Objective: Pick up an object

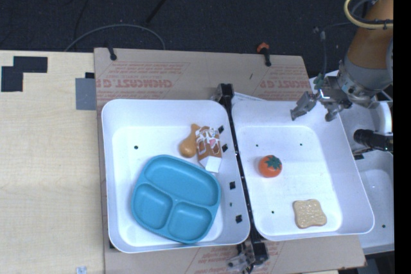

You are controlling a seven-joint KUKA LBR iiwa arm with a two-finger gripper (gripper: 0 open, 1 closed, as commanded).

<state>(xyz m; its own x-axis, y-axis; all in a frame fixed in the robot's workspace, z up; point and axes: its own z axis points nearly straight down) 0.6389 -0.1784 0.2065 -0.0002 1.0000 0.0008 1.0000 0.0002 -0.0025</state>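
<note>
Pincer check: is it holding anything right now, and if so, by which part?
Nothing is held. The pincer hangs open above the right bin's far corner, apart from the tomato and the toast.

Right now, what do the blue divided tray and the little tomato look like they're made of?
Blue tray: likely molded plastic, with an even matte colour and rounded compartment walls. Tomato: probably plastic or rubber toy food, smooth orange-red with a green cap; too small to be certain.
</note>
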